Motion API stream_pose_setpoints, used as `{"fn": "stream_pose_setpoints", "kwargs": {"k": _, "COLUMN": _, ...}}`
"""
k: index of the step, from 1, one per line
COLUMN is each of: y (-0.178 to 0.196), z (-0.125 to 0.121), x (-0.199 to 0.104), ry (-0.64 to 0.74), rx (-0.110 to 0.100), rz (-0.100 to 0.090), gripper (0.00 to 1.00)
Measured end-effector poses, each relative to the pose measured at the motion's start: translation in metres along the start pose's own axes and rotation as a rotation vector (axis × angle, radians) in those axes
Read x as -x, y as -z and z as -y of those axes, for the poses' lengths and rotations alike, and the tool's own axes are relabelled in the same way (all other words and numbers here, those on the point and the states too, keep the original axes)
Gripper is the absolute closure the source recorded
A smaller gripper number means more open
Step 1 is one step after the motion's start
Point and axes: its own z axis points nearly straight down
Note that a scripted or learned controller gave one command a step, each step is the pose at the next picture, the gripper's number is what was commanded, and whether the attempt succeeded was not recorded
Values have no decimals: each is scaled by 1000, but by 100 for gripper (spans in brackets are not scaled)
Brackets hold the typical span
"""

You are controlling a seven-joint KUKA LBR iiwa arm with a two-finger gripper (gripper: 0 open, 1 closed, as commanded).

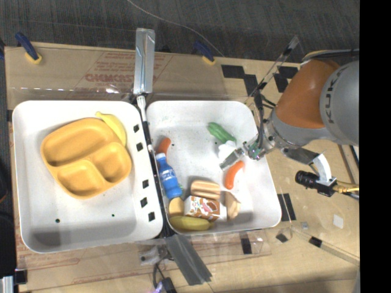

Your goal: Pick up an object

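You have an orange carrot-shaped piece (pixel 233 174) lying tilted in the right bin (pixel 201 112), just beside the green pod (pixel 218 130) and above the brown carton (pixel 204 206).

KUKA arm (pixel 333 105): grey casing, fat orange band above the wrist, dark lettering, thin cables along it.

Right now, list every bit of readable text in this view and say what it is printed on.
"KUKA", partly cut off: on the grey robot arm.
Red mirrored print on the brown cardboard sheet: too blurred to read.
Label on the brown-and-white carton: too small to read.
Blue plastic bottle label: unreadable.
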Motion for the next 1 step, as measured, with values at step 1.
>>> {"fn": "stream_pose_setpoints", "kwargs": {"k": 1, "y": -71, "z": 14, "x": -8, "ry": -516, "rx": -4, "rz": -7, "gripper": 0}}
